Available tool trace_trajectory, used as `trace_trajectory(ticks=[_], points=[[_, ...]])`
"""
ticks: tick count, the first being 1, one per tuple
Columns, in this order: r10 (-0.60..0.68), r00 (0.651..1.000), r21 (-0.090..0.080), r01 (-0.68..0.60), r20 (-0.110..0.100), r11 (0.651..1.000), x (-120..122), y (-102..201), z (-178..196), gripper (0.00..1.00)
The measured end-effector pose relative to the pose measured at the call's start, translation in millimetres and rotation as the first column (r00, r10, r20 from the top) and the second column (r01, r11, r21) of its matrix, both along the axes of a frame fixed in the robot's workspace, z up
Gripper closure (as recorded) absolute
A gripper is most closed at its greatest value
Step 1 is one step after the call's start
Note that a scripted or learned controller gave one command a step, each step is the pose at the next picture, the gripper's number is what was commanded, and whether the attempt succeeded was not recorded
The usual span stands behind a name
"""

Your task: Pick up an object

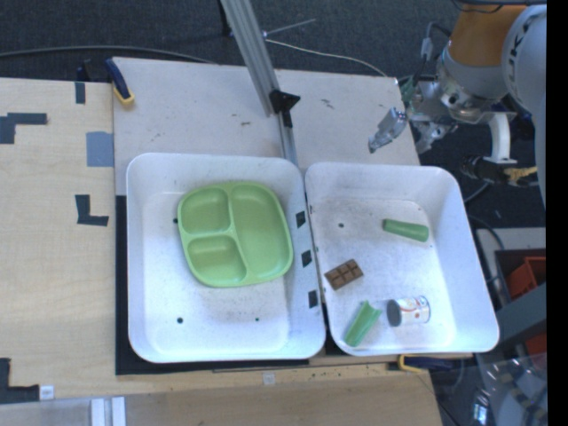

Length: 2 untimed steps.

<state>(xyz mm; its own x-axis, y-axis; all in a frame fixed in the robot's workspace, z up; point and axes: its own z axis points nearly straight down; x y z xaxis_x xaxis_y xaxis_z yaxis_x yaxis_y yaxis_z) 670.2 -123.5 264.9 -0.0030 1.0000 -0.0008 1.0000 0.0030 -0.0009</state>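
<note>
Gripper [388,133] above right bin [444,181] far rim, nothing held; opening indeterminate. Advise: centre over green cylinder [406,230], descend vertically, close across short axis.

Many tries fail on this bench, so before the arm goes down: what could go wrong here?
The green block lies right beside the small can near the right bin's front wall, so the end effector may knock one aside. The brown block lies flat and may slip.
</note>
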Motion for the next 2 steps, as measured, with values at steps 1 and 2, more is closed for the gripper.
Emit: trace_trajectory(ticks=[1,2], points=[[0.0,1.0,0.0,0.0,0.0,1.0,-0.1,-0.2,0.0,0.0],[-0.001,1.0,0.0,0.001,-0.007,1.0,-7.3,-3.8,-61.7,0.0]])
